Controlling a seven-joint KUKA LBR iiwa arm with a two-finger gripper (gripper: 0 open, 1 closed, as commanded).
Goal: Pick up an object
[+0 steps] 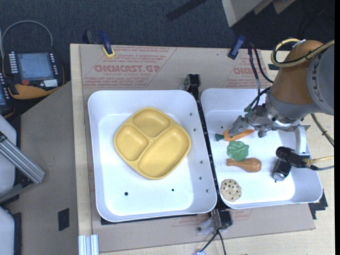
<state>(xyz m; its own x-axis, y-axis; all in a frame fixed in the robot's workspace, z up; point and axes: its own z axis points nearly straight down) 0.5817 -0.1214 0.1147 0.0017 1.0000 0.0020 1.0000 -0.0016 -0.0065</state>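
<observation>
The tabletop (79,142), a board with red print under it all, carries two shallow white bins side by side: the left bin (106,190) holds a yellow divided plate (152,142) lying flat near its middle, and the right bin (303,190) holds the small things the task could take. The arm (300,84), grey with an orange band, comes in from the right and hangs over the upper half of the right bin, its wrist bent down toward the bin floor. At its end the claw (240,127) sits low, right over the near end of an orange carrot (240,135) that lies aslant with its green tip pointing to the bin's left wall; whether the claw is clenched or released cannot be told from here, since its metal parts blur into the carrot and nothing shows plainly between them. Just below the carrot lies a green leafy piece (237,150), under that, almost touching it, a brown drumstick (245,164), and nearer the front rim a round speckled cookie (230,189), apart from the rest. By the look of it the step in hand is the reach onto the carrot, with no lift begun, as the carrot lies flat on the bin floor. The next move calls for a firm close across the carrot's narrow body and a straight rise, kept clear of the green piece just beside it
</observation>
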